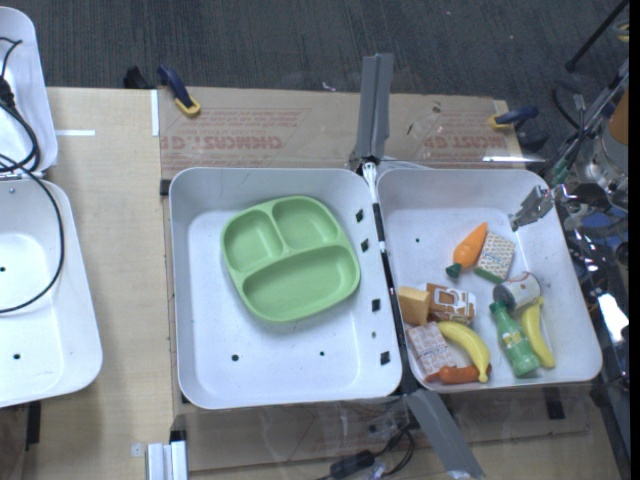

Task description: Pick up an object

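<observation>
tabletop (110, 128): wood-coloured, carries two shallow white bins side by side, clamps at the back edge.
left bin (200, 348): holds one green divided plate (291, 258), three compartments, lying flat near the middle, nothing on it.
right bin (420, 218): all the small items, bunched in the near right half; far left part bare.
arm: enters at the right edge, mostly cut off by the frame; only a metallic tip shows over the bin's right rim.
gripper (530, 208): over the right rim, above and apart from the pile. Nothing visible between the fingers; cannot tell how far open it is (too small, side-on).
candidate objects, large to small: two bananas (468, 346) yellow, curved; green bottle (514, 342) lying on its side between them; brown carton (450, 303); patterned packet (430, 350); pale checked block (495, 258); orange carrot (469, 247) with green top; yellow cheese wedge (413, 305).
nearest to gripper: checked block and carrot, a little apart from the rest, so the likeliest picks (my guess).
risk 1: pile is tight, bottle touches a banana, carton touches the cheese. Fingers could land on two items or wedge between them and close on nothing.
risk 2: bananas and bottle are rounded and smooth-looking; an off-centre pinch may squirt them out.
risk 3: items near the right wall leave little finger room; wall contact is possible.
</observation>
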{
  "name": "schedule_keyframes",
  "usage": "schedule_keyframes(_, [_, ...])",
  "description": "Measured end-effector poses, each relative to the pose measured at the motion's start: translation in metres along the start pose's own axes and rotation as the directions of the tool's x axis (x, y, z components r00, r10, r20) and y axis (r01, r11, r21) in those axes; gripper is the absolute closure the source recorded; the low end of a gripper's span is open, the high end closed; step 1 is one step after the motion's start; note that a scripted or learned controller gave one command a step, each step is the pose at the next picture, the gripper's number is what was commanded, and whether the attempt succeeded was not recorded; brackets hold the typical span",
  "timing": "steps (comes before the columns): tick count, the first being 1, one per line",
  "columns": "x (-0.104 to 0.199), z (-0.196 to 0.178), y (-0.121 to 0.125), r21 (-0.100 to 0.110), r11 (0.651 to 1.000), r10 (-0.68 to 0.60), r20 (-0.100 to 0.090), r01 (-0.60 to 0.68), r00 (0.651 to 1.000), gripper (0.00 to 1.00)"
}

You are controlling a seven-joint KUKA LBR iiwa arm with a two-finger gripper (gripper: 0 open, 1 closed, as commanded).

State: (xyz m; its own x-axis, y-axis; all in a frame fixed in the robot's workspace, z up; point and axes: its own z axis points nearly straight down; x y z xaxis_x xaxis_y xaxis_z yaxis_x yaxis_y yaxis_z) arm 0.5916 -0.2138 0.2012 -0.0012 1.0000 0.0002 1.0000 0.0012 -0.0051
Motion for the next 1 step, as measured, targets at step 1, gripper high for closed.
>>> schedule_keyframes(1, [0.043,0.1105,0.0669,-0.004,1.0,0.0,0.002,0.0,1.0,0.0])
